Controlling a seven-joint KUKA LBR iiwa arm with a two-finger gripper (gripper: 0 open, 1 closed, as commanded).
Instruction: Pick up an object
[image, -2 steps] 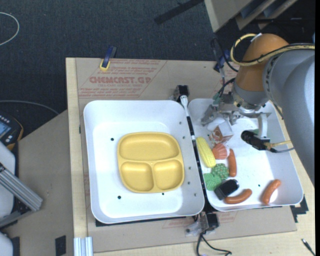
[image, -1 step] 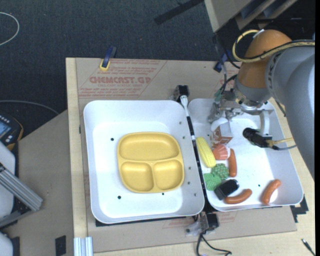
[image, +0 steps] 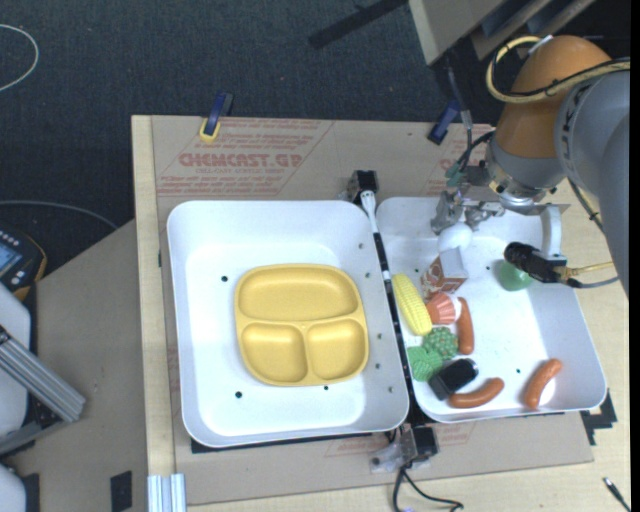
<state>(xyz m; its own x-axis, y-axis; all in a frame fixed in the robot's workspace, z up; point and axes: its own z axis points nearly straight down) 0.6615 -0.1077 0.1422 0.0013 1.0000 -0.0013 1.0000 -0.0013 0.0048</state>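
Because the tool (image: 462, 212) hangs over a white lump (image: 455, 238) beside crowded toys (its finger spread cannot be told), a descent might nudge the carton (image: 446, 273) instead.

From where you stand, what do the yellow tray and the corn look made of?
The yellow tray looks like moulded plastic: smooth, matte, with three rounded compartments. The corn seems to be plastic toy food, with uniform colour and a slight sheen, though rubber is possible.

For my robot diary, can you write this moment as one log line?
gripper: above right bin, far end | white object: just below | yellow tray: left bin
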